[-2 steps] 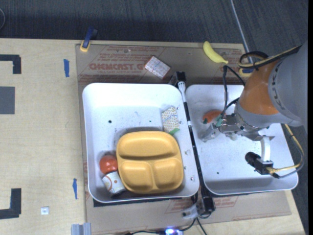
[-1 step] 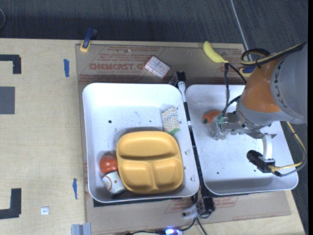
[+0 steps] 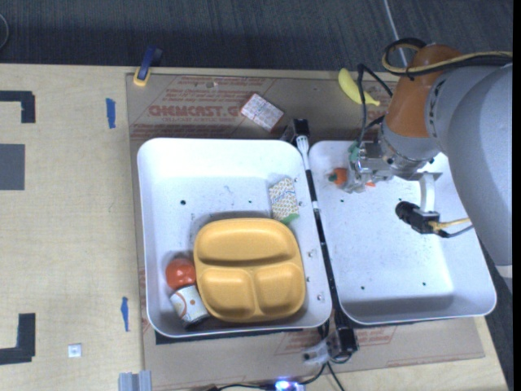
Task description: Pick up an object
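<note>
Two shallow white bins sit side by side on a brown cardboard sheet [image 3: 203, 104] laid over the bench. The left bin [image 3: 163, 169] holds four things: a large yellow divided tray [image 3: 248, 269] with three compartments, lying flat in the near half; an orange-red ball-like object [image 3: 180, 273] just beside the tray's left edge; a small white and orange cylinder [image 3: 188, 303] touching the tray's near-left corner; and a small patterned packet [image 3: 283, 198] against the bin's right wall, just beyond the tray. The right bin [image 3: 407, 292] has a mostly bare floor; at its far-left corner a small orange object [image 3: 337, 175] lies next to the gripper [image 3: 356, 177], too small to identify. The grey arm [image 3: 480, 145] with its orange band [image 3: 411, 104] reaches in from the right and hangs over the far part of the right bin, and whether its tool is spread or pressed together cannot be told at this size. A black cable end [image 3: 417, 216] hangs below the wrist over the bin. Outside the bins, on the cardboard, lie a small printed card [image 3: 261, 111], a yellow item [image 3: 356, 87] beside the arm, and a blue and yellow clamp [image 3: 146, 65] at the far-left corner.
</note>
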`<move>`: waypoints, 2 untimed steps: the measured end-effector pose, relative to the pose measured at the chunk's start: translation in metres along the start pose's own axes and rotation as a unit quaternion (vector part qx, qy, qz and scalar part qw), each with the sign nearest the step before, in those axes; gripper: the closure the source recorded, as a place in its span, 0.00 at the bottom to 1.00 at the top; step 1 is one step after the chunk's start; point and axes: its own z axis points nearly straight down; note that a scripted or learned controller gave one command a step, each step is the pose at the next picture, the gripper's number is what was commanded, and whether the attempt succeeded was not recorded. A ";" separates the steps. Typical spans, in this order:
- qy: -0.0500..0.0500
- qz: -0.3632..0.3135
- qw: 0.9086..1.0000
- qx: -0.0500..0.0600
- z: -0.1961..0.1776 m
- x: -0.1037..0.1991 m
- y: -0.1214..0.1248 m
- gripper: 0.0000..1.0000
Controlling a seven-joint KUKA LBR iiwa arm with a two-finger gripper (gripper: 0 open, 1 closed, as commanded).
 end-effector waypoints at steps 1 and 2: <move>0.000 -0.001 1.000 0.000 -0.100 0.076 0.018 1.00; 0.000 0.000 1.000 0.001 -0.099 0.075 0.018 0.00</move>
